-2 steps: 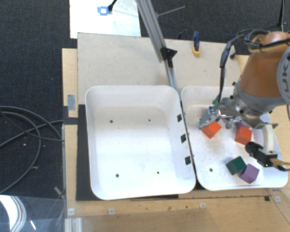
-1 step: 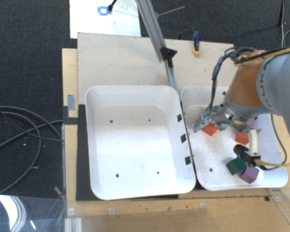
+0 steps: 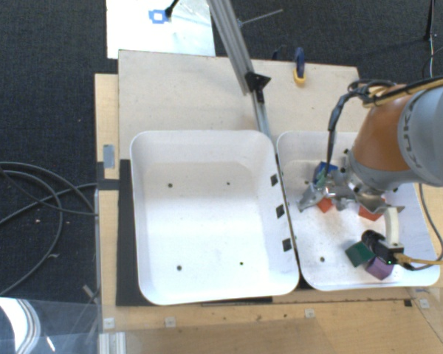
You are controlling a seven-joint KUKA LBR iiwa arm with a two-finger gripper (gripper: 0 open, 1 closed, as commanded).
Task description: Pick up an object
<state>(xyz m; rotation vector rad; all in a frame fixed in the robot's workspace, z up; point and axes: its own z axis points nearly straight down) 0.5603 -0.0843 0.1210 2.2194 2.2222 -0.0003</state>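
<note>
Arm low over right bin [image 3: 310,271]. Pincer [image 3: 319,198] down near bin floor, orange block [image 3: 325,206] just beside its tips; open or closed, cannot tell. Green block [image 3: 358,253] and purple block [image 3: 379,267] near front corner. Looks like grasp stage; next calls for closing squarely on block, then lifting.

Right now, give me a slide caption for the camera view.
KUKA arm's gripper lowered into the right bin beside an orange block.
</note>
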